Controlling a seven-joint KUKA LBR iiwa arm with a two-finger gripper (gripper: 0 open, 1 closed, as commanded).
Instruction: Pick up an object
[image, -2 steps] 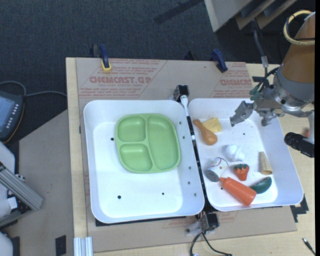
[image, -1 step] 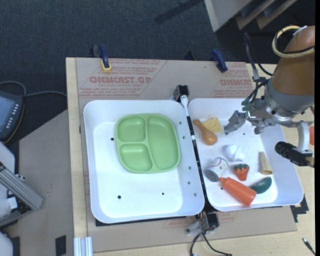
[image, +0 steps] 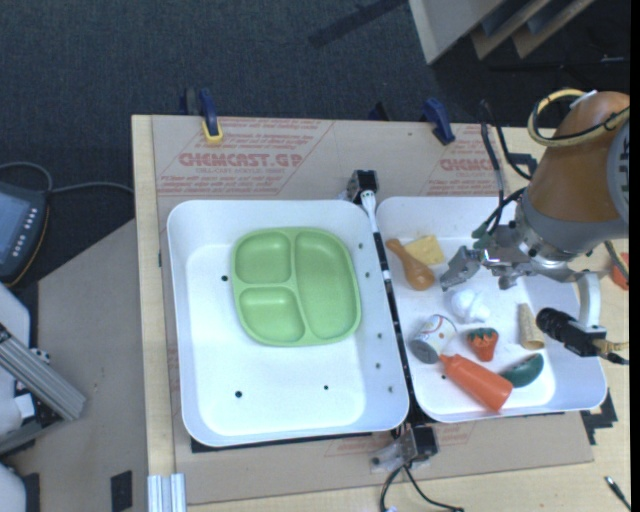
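Note:
The right bin holds several small items. A brown gourd shape leans on a yellow wedge at the bin's left. A white lump lies near the middle. Below it are a grey and white piece, a red piece with a green top, an orange carrot, a dark green piece and a beige stick. My gripper hangs open just above the white lump, with nothing between its fingers.
The left bin carries a pale green divided plate. A black divider rail runs between the bins. The arm's grey body covers the right bin's far right part, and cables trail at its right.

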